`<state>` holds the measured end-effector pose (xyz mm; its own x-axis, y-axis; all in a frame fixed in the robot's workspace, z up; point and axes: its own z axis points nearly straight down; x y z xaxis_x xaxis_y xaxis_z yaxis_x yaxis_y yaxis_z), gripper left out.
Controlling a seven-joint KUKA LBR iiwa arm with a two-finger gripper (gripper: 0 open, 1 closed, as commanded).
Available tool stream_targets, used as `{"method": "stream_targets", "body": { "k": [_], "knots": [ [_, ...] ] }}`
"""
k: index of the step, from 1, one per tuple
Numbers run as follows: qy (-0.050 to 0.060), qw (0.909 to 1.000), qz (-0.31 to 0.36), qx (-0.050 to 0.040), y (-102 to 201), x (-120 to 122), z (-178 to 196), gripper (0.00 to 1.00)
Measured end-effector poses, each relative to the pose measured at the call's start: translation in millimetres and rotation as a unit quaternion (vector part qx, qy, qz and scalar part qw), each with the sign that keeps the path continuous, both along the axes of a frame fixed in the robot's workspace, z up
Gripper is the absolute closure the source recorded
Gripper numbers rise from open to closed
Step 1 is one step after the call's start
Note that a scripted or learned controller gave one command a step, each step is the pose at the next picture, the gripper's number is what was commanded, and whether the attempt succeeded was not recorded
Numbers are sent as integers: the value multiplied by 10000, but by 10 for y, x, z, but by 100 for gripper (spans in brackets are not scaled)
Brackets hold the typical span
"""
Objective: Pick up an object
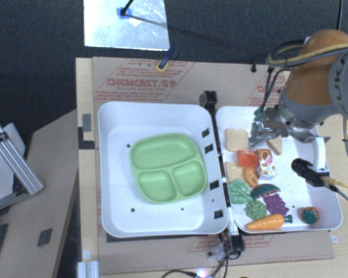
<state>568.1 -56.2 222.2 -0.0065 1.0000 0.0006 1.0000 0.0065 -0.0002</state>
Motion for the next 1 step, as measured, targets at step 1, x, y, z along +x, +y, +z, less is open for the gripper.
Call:
{"method": "stream_targets", "body": {
  "k": [1],
  "knots": [
    [-19,10000,1,-1,37,176,68,100]
  ]
}}
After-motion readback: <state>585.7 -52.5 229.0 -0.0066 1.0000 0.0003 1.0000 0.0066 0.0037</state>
